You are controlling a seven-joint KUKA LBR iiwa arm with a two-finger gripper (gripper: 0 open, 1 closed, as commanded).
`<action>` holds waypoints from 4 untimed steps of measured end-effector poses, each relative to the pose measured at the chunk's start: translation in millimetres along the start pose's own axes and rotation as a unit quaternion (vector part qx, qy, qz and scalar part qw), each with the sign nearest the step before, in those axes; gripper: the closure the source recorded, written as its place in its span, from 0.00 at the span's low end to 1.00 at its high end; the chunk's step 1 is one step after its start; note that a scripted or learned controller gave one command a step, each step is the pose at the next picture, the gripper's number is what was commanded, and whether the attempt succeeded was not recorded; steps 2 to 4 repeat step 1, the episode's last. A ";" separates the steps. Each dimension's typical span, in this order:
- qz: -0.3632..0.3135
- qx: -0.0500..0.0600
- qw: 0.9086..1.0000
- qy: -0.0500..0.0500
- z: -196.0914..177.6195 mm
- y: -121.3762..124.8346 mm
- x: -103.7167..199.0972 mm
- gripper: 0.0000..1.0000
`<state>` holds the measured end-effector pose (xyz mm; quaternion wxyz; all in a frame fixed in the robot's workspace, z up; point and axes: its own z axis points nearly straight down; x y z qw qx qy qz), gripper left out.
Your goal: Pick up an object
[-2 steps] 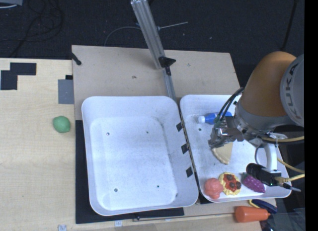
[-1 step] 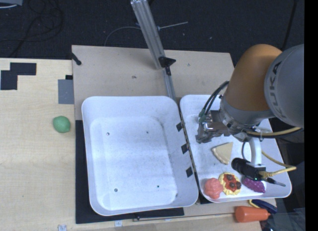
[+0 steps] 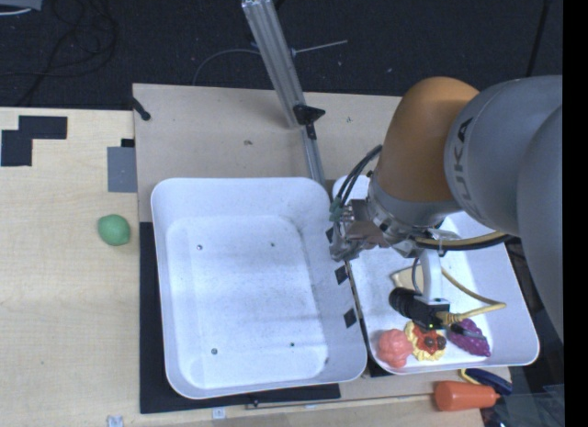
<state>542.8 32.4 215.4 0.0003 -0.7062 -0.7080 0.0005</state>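
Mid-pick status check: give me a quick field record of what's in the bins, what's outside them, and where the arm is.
arm: over the right bin
gripper: by the rim shared with the left bin; grasp not readable
right bin contents: pink object, yellow-red object, purple object, clustered at the near edge
outside bins: green ball on the bench, left of the left bin; orange object past the right bin's near edge

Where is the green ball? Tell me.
The green ball lies on the bare bench at the camera view's left, outside both bins, just left of the left bin.
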 end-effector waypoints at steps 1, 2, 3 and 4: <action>-0.001 -0.001 1.000 0.001 -13.8 12.9 58.3 1.00; -0.001 -0.001 1.000 0.001 -13.8 12.9 58.3 1.00; -0.001 -0.001 1.000 0.001 -13.8 12.9 58.3 1.00; -0.001 -0.001 1.000 0.001 -13.8 12.9 58.3 1.00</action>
